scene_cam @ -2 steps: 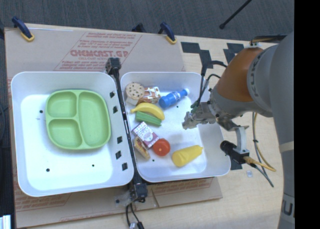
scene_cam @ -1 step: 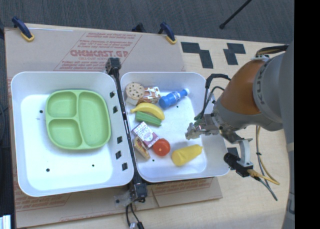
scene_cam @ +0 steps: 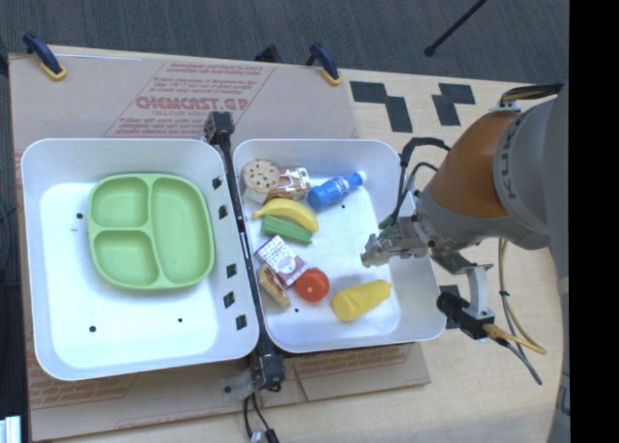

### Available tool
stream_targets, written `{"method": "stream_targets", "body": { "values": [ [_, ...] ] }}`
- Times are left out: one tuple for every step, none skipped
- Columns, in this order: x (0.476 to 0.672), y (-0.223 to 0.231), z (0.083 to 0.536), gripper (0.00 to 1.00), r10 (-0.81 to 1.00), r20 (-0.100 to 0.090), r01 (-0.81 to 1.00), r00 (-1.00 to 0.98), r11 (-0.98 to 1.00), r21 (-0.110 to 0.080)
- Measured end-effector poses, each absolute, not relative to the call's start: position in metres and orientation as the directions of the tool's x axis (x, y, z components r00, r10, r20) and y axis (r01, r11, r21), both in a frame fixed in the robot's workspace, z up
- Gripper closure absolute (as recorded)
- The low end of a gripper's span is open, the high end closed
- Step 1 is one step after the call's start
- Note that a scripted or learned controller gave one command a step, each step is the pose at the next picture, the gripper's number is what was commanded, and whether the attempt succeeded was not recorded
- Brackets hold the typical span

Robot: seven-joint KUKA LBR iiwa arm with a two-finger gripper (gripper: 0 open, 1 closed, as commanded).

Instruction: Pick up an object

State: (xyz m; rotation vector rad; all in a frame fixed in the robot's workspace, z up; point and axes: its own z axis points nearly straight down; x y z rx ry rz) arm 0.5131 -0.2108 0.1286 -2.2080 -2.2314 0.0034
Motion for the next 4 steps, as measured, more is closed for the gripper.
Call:
{"method": "stream_targets", "body": {
  "values": [
    [0.476,-0.211,0.135,1.00,1.000,0.001,1.000,-0.007,0.007,-0.003],
    [0.477,-0.139,0.215,1.00,1.000,0.001,1.000,-0.007,0.007,0.000],
    [0.567,-0.150,0.296,1.00,1.000,-0.002,1.000,-0.006,0.006,0.003],
    [0.599,-0.211,0.189,1.00,1.000,0.000,1.000,-0.004,0.004,-0.005]
  ]
}}
